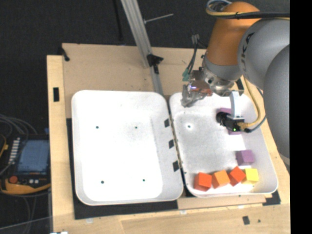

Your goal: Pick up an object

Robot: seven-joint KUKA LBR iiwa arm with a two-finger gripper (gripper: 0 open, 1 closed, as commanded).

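The gripper (191, 97) hangs over the upper left corner of the right bin (209, 135), just below the orange wrist band, and from this slanted view I cannot tell its state; nothing shows held in it. The things to pick lie far from it, along the bin's lower edge toward the lower right of the frame: a red-orange block (203, 181), an orange block (221, 178) touching it, a red block (237, 175) turned at an angle, and a yellow block (251, 174) at the end of the row. A purple block (245, 156) sits alone just above them. All look like small rigid cubes, probably light foam or wood, with flat matte faces that should not slip or crush. The purple one seems the easiest take, since it stands apart from its neighbours; fingers closing on two opposite flat sides, from straight above, would suit it. The left bin (122, 145) fills the frame's middle left.
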